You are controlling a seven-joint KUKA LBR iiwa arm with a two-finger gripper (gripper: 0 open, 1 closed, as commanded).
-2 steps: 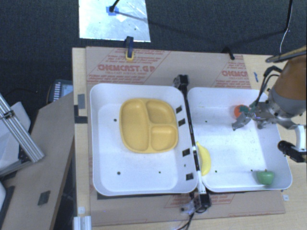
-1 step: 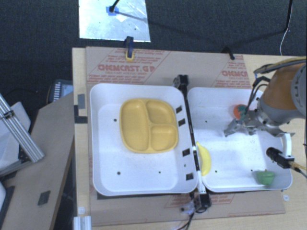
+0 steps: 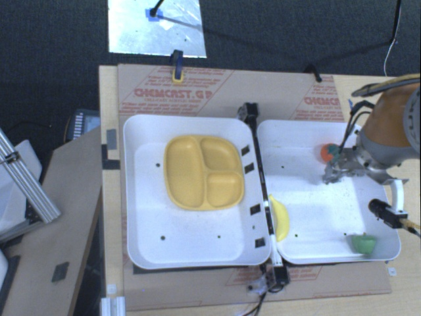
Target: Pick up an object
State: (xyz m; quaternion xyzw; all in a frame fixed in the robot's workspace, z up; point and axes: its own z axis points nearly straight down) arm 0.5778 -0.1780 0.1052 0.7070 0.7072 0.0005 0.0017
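Note:
My gripper hangs low over the right bin, near its right side. A small orange-red object sits just above and left of the gripper, close to the fingers. A green object lies in the right bin's front right corner. A yellow banana-like piece rests against the right bin's left wall. The view does not let me judge the fingers.
The left bin holds a yellow divided plate. A black divider strip runs between the bins. The arm's orange band and grey body fill the right edge. A black tool part juts over the right bin's right wall.

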